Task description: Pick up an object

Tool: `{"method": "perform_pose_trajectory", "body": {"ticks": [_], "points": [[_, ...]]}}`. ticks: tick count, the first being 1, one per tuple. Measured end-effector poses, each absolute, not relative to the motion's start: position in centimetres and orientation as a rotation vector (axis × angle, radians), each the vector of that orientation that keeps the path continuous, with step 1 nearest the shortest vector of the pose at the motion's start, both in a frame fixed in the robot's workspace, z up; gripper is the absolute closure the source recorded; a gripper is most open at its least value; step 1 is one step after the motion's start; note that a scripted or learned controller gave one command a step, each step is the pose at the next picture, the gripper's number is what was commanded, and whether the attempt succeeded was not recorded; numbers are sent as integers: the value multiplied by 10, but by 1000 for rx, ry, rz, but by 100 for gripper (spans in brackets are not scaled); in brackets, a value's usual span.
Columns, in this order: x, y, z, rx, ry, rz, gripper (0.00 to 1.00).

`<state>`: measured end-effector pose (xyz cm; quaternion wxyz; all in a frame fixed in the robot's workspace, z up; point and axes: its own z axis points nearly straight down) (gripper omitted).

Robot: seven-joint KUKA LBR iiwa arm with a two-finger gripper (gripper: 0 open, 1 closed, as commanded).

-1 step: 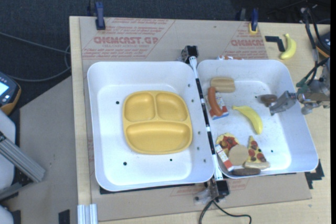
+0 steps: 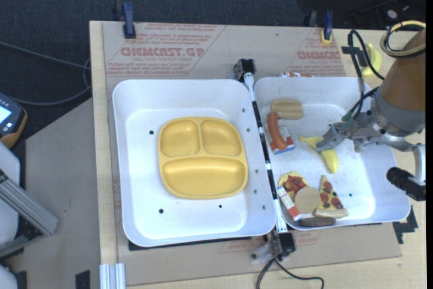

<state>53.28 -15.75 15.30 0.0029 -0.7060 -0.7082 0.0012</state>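
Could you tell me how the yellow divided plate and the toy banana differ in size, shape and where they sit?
The yellow divided plate is far larger than the toy banana. The plate is a flat rounded rectangle with three compartments; the banana is a small curved piece. The plate lies alone in the left bin; the banana lies in the right bin among other toy food, just by the gripper. Both are yellow.

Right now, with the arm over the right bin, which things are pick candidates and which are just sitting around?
Pick candidates, all in the right bin:
- banana, by the gripper
- hot dog
- bread roll
- pizza slices
- other toy food

Just sitting around:
- yellow divided plate in the left bin
- blue clamps on the board
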Motion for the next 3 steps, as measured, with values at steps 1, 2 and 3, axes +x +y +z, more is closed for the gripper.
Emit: {"method": "perform_pose_trajectory", "body": {"ticks": [1, 2, 3], "points": [[551, -169, 80, -2218, -2218, 4, 0], [552, -169, 95, -2224, -2221, -1, 100], [514, -82, 190, -2214, -2232, -10, 100]]}}
